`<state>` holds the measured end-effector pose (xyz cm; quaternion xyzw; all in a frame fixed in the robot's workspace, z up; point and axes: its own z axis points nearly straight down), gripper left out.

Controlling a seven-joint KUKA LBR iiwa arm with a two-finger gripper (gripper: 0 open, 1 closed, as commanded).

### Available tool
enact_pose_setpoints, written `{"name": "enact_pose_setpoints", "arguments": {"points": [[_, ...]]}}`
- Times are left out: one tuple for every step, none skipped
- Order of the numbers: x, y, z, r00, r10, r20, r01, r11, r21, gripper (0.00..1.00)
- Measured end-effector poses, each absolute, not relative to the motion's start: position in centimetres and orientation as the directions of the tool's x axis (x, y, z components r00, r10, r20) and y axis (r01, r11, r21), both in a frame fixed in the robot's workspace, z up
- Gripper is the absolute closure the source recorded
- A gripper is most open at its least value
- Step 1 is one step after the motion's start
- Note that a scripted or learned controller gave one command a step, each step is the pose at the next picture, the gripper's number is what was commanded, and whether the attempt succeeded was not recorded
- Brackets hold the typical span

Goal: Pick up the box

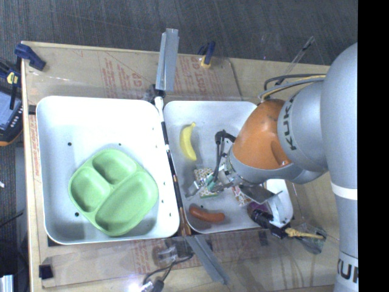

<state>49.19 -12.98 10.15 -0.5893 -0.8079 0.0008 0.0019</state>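
The box (202, 176) is small, with a pale speckled print and a green patch. It lies near the middle of the right bin (209, 109). My gripper (209, 186) hangs low over the bin, right at the box's lower right side and touching or nearly touching it. The grey arm with its orange band (261, 142) reaches in from the right and hides the bin's right half. Whether the box sits between the fingers is hidden.
A yellow banana (188, 141) lies at the upper left of the right bin. A reddish sausage (206, 215) lies along its front edge. The left bin (55, 120) holds a green divided plate (113, 191).
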Motion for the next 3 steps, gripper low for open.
{"name": "enact_pose_setpoints", "arguments": {"points": [[52.6,-20.4,15.6,-0.336,0.942,0.000,0.942,0.336,-0.001,0.00],[51.7,-13.1,9.0,-0.200,0.980,0.003,0.980,0.201,-0.005,0.00],[51.6,-13.1,10.0,-0.205,0.979,0.004,0.979,0.205,-0.008,1.00]]}}
